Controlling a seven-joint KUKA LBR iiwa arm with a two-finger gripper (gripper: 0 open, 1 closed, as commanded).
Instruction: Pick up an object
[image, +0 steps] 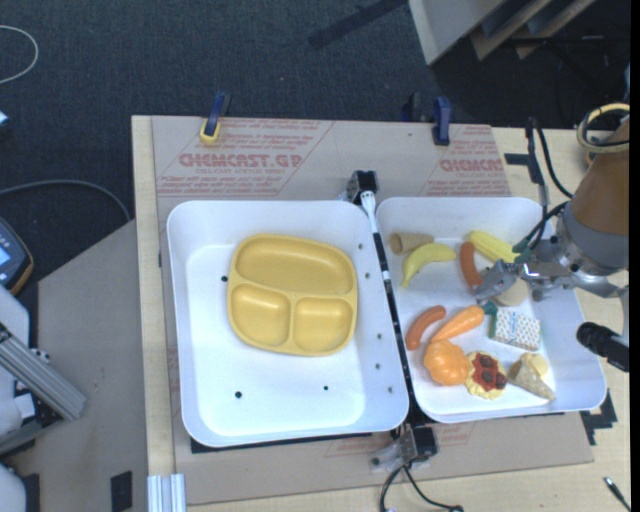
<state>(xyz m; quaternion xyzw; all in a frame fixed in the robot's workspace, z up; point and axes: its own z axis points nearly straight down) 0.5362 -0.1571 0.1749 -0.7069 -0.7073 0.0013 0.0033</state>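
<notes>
The right bin (560, 400) holds several toy foods. A yellow banana (425, 260), a second yellow piece (490, 245) and a red sausage (468, 265) lie towards its back. Nearer the front are a carrot (460, 322), another sausage (427, 325), an orange pepper (447, 362), a red and yellow piece (487, 373), a white speckled block (517, 327) and a tan wedge (532, 375). My gripper (505, 282) hangs low over the middle of this bin, just right of the red sausage and above the speckled block. A pale beige item (512, 294) sits partly hidden right under it.
The left bin (195, 300) carries a yellow divided plate (292, 295). A black divider rail (380, 270) runs between the bins. A small brown piece (408, 242) lies at the right bin's back left. The arm's wrist (600, 240) covers the right bin's far right side.
</notes>
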